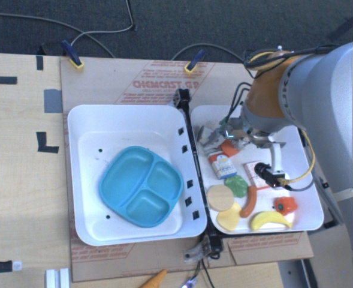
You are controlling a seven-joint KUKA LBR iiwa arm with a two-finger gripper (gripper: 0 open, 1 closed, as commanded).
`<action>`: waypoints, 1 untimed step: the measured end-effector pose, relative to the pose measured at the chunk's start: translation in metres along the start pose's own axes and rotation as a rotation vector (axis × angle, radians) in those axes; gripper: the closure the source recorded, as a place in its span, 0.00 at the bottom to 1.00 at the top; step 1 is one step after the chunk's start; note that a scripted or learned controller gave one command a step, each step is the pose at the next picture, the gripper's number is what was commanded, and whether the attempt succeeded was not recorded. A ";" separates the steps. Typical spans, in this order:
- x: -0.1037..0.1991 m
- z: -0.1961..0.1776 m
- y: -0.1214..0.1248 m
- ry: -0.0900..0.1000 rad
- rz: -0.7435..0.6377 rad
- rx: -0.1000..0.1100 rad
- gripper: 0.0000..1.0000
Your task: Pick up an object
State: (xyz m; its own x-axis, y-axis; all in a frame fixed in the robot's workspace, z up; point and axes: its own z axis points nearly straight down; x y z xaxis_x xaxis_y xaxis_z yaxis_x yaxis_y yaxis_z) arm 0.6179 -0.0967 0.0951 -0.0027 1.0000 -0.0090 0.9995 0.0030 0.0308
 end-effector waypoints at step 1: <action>-0.003 0.004 0.052 0.001 0.001 0.015 0.00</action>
State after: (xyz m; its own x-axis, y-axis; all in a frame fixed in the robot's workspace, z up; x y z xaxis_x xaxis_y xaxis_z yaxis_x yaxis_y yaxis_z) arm 0.6702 -0.0997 0.0931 -0.0015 1.0000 -0.0078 0.9999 0.0016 0.0160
